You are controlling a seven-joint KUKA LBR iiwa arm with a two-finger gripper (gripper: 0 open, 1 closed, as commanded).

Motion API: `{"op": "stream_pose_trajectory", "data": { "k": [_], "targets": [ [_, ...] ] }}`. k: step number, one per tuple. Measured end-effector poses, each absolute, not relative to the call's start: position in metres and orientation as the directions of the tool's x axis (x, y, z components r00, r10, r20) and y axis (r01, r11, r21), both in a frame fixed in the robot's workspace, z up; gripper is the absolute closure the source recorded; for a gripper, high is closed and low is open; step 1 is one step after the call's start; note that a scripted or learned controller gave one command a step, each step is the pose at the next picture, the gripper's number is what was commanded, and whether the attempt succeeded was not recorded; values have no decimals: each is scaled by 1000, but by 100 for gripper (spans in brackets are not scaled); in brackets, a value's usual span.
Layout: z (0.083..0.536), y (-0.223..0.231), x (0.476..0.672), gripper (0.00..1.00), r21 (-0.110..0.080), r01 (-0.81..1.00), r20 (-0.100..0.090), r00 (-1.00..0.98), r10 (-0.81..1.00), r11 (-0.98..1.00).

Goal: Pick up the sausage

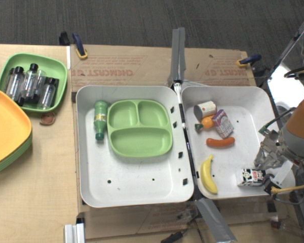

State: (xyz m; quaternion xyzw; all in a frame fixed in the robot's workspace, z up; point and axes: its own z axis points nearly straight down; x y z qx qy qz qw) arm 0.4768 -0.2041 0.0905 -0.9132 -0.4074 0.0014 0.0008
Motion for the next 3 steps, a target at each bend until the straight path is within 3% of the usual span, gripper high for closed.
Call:
{"op": "stream_pose_trajectory", "data": {
  "k": [1, 2, 3],
  "targets": [
    [90, -210, 476, 100, -4, 475, -4, 880, 475, -880],
    [101, -221, 476, 100, -4, 257, -5, 966, 257, -966],
    [108, -221, 475, 100, -6, 262, -10, 965, 262, -965]
  ]
}}
